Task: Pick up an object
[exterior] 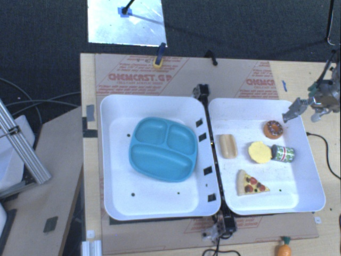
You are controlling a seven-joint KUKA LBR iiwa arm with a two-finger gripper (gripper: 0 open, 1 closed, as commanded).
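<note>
Here, going from the left, a blue plate (163,155) sits in the left bin (114,143), far from the gripper (294,111). In the right bin (309,196) lie a bun (228,145), a pizza slice (249,183), a yellow disc (260,152) and a can (283,153), all below the gripper. The donut (274,129) lies nearest, just below-left of it. I cannot tell how the gripper is set.

dark carpet floor (42,31) – a shiny metal sheet (127,14) on it, behind the tan bench (176,71).
</note>
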